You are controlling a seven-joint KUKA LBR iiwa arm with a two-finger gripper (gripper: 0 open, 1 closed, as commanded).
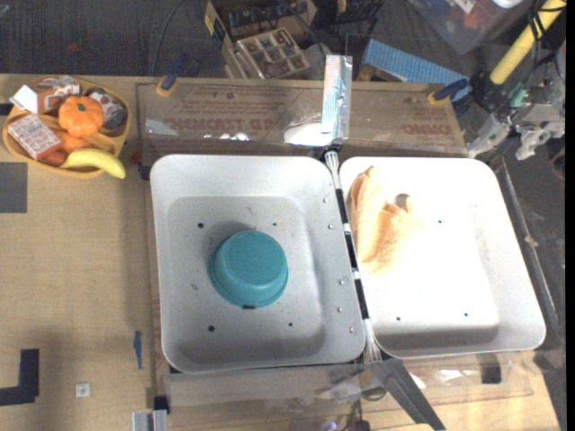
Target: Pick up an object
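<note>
Camera view: hand [526, 124] blurred at right edge, grip state unclear; teal bowl [251, 268] overturned.

You have two white bins: the left bin [180, 196] and the right bin [467, 241]. You see one teal bowl [250, 268] and one tan cloth [382, 227]. On the table [72, 285], one basket [18, 142] holds one pumpkin [82, 116] and one banana [95, 161].

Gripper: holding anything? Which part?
Cannot tell. The teal bowl sits upside down in the left bin; a tan item lies in the right bin.
</note>
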